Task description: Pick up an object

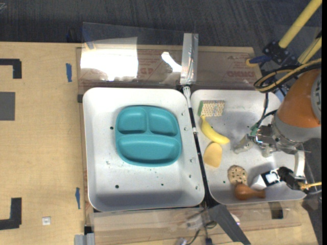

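Right bin [286, 195]: banana [213, 132], cookie [237, 174] | left bin [97, 137]: teal tray [148, 135] | gripper [244, 145]: grip state cannot be told

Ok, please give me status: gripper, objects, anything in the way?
Gripper low in right bin, nothing seen held. Banana, lemon, cookie lie to its left. Teal tray in left bin. No obstruction.

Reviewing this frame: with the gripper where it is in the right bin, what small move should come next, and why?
Probably a short shift toward the banana. The gripper sits over bare bin floor in the right bin, with nothing between its fingers; the banana and the yellow piece lie just beyond it, toward the divider.
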Controlling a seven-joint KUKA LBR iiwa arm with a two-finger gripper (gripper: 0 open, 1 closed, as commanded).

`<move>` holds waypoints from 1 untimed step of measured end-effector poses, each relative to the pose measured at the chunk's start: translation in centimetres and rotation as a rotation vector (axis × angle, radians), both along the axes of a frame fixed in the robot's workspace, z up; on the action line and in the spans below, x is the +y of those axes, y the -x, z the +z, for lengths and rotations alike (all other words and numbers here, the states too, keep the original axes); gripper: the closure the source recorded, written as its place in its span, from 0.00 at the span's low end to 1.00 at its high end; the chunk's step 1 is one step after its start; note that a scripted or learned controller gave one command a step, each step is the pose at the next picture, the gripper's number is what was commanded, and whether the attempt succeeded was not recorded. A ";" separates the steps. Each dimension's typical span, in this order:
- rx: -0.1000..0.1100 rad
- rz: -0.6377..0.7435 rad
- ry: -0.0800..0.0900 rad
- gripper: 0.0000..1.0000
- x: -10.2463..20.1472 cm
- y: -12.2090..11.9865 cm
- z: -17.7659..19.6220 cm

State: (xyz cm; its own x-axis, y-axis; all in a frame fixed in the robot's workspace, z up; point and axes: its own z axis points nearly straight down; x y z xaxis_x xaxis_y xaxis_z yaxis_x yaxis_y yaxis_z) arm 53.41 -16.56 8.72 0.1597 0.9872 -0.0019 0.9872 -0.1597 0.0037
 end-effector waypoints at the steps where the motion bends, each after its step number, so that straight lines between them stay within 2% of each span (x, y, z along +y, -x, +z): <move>1: -0.005 0.082 0.002 0.00 -4.5 5.3 11.6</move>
